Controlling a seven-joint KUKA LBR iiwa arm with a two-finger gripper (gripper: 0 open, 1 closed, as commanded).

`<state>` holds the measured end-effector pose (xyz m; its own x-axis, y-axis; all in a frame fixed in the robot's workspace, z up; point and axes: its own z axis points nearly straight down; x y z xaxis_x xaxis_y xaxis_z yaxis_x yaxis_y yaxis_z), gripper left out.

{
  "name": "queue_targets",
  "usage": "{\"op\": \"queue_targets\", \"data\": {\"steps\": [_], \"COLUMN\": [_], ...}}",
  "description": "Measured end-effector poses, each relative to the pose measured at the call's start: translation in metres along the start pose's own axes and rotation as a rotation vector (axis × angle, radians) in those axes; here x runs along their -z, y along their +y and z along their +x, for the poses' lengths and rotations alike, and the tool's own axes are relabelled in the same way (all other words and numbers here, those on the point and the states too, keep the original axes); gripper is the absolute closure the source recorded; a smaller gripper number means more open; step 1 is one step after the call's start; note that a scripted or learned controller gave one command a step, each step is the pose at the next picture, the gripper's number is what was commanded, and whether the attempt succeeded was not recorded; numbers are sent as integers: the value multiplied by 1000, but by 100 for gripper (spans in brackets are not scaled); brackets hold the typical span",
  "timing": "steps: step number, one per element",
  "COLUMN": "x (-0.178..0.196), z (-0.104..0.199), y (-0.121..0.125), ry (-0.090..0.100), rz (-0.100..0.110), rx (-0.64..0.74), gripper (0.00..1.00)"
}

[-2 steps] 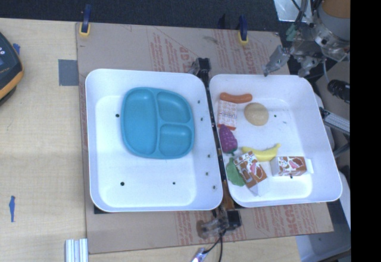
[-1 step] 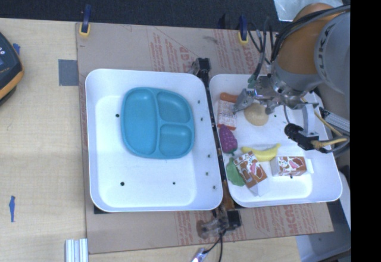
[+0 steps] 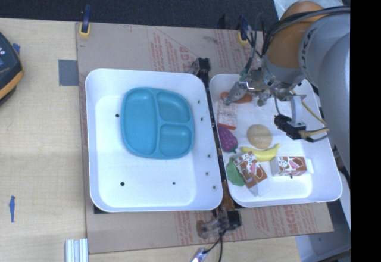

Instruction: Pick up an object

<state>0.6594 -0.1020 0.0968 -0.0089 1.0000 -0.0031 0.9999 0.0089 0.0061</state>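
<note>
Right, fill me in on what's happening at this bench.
A grey robot arm reaches in from the right, its end effector low over the far end of the right bin. That bin holds toy food: a banana, a round beige piece, a purple piece and two small cartons. Nothing is visibly gripped. The left bin holds a blue divided plate.
</note>
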Motion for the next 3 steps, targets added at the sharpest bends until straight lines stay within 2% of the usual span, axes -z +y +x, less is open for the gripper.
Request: {"op": "queue_targets", "data": {"steps": [1, 2, 3], "x": [-4, -5, -5], "z": [-57, -48, -80], "y": [-3, -58, -185], "ry": [2, 2, 3], "rz": [7, 11, 11], "rx": [-7, -5, -5], "gripper": [0, 0, 0]}}
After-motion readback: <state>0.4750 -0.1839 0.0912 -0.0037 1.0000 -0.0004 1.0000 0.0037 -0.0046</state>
